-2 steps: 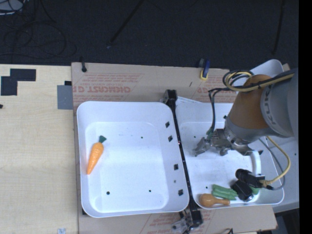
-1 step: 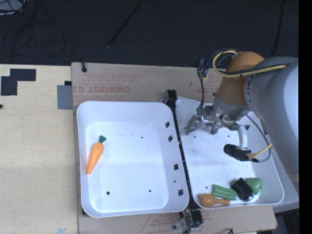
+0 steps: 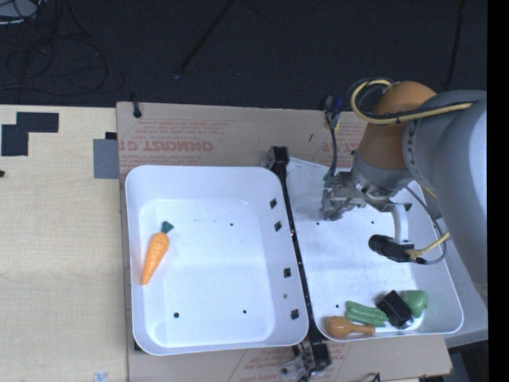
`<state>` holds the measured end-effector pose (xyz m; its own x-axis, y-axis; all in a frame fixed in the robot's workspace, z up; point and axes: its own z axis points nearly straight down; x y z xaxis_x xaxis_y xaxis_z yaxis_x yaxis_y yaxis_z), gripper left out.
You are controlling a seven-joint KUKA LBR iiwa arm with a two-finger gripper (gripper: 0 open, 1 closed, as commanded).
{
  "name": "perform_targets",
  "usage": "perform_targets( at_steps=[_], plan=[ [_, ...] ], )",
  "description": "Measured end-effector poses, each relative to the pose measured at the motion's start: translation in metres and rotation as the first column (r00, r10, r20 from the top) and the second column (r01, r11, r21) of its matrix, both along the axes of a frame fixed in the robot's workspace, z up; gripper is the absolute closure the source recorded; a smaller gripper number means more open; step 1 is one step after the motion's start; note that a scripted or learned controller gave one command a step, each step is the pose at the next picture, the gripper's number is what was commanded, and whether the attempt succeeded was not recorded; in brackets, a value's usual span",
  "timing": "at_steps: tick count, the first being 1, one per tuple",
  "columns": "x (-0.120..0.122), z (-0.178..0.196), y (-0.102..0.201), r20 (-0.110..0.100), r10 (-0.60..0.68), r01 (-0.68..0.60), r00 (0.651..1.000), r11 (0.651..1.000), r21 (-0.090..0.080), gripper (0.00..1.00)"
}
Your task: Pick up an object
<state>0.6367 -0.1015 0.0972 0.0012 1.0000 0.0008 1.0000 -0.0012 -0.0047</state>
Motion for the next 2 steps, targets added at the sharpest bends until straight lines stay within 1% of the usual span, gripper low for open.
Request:
perform_targets(
  at_steps=[1,2],
  plan=[
    [0.009,0.097,0.075,0.012,0.009,-0.009,1.0,1.0,0.002,1.0],
    [-0.021,0.227,0.092,0.014,0.005,-0.005,1.0,1.0,0.0,1.0]
  ],
)
